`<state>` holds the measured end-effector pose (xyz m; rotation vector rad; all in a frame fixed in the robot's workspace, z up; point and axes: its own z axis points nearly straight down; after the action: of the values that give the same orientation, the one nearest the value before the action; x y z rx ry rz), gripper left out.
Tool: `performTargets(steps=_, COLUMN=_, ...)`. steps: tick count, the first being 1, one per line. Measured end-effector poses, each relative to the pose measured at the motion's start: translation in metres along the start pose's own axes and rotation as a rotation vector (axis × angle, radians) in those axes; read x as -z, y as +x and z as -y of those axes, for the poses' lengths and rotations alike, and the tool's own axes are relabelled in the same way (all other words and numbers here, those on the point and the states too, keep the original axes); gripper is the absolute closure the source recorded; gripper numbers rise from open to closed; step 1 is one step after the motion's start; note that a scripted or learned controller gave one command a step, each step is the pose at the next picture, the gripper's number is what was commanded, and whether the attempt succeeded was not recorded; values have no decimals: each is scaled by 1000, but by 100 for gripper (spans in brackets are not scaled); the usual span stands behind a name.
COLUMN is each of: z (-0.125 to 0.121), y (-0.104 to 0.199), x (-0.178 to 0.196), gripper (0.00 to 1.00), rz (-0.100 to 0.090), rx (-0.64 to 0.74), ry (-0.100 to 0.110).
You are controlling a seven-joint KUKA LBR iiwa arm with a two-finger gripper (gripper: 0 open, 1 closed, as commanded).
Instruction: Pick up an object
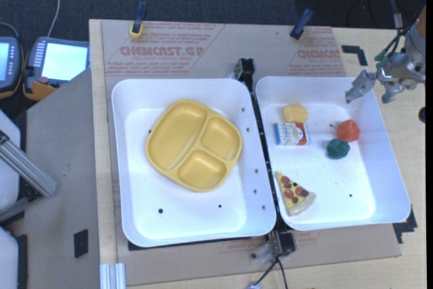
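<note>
While the jaws (374, 86) hang spread apart and hold nothing over the far right corner of the right bin (385, 145), no pick has begun, in my judgement. Candidate objects lie below and left of the jaws on the bin floor: red ball (348, 130) nearest, green lump (337, 148) just beyond it, then the yellow piece (294, 112), small carton (291, 134) and pizza slice (295, 192). Descent, closing and lift all remain.

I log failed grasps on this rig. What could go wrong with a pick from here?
The gripper hangs open over the right bin's far rim and could clip the wall descending. The red ball and green lump sit nearly touching, so closing on one may nudge the other away.
</note>
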<state>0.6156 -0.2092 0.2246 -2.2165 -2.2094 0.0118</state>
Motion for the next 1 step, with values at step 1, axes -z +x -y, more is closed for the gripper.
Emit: performTargets(steps=1, z=-3, y=1, x=8, gripper=0, rz=3, rx=4, ry=-14)
